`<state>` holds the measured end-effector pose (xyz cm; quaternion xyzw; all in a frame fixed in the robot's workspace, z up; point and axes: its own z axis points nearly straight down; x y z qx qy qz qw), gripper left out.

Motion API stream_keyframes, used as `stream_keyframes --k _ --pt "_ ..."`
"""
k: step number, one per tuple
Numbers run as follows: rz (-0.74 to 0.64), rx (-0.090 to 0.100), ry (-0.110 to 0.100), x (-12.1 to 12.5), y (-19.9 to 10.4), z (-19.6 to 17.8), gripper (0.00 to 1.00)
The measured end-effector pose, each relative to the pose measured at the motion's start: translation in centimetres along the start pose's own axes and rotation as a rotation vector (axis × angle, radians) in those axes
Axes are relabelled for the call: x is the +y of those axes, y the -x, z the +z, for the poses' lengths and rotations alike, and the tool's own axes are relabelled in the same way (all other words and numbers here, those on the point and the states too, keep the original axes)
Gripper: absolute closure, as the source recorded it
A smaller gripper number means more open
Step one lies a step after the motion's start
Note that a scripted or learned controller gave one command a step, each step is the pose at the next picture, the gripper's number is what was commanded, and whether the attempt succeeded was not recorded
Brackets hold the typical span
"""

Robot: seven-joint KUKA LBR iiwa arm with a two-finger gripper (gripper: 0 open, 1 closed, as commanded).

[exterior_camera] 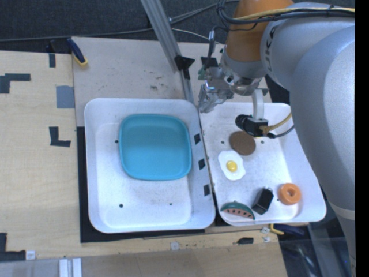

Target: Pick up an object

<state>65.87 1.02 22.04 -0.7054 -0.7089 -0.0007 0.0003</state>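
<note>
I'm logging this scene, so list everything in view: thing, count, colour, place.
bins: two, white, side by side on the bench
plate: one, blue, in the left bin
brown disc: one, brown, right bin, middle
toy fried egg: one, white with yellow yolk, right bin, below the disc
watermelon slice: one, red and green, right bin, near edge
black block: one, black, beside the watermelon slice
doughnut: one, orange, right bin, near right corner
arm: one, grey with orange band, over the right bin's far end
</note>
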Motion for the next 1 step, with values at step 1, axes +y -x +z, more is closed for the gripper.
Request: stream_keyframes --k 1 --pt "0.0 0.0 0.0 0.73 -5.53 -1.38 1.0"
